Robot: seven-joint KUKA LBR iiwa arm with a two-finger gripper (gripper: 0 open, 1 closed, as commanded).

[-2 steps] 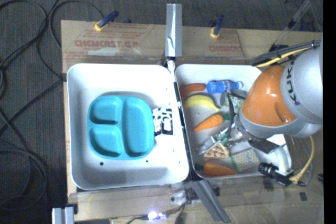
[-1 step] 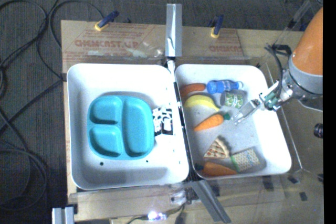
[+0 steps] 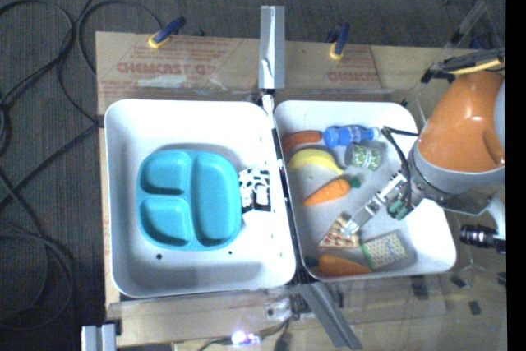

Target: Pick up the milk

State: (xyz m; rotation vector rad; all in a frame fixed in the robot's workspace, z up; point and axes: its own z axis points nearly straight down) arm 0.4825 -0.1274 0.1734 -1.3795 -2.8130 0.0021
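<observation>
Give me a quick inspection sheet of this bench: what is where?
Surface: left bin and right bin sit side by side on a board.
Job's things: milk carton lies in the left bin, by its right wall.
Clutter: blue tray in the left bin; carrot, banana and bottle in the right bin.
Grippers: gripper is over the right bin, near a cracker.
Cables: loops on the floor at left.
Surroundings: dark carpet; clamps on the board's far edge.
</observation>
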